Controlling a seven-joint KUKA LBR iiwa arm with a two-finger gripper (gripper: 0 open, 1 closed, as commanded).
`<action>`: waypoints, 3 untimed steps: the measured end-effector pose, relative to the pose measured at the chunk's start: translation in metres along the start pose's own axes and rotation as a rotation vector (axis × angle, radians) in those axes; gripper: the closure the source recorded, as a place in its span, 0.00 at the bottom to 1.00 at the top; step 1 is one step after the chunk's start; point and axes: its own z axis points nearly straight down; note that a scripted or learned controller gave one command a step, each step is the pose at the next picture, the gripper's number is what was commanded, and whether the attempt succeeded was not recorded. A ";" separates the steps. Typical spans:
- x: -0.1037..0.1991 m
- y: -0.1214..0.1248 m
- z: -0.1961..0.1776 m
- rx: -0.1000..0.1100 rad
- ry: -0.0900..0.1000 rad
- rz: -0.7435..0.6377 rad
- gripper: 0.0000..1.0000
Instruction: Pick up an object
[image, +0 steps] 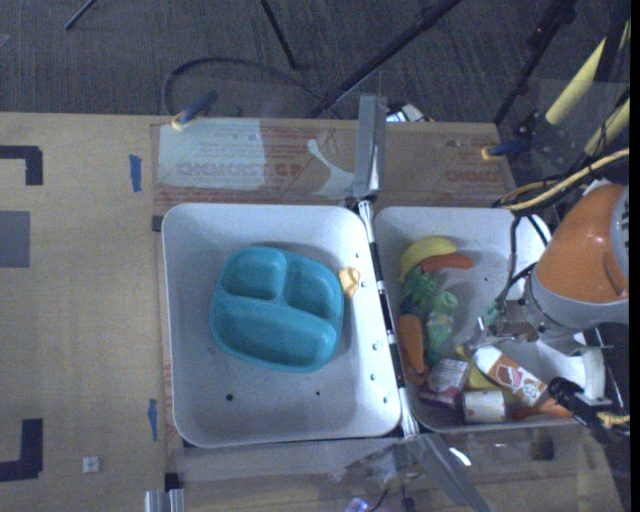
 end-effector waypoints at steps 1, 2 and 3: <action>0.052 0.033 -0.121 0.012 0.000 0.214 1.00; 0.038 0.071 -0.052 0.013 -0.002 0.528 1.00; 0.011 0.099 -0.106 0.013 -0.002 0.593 1.00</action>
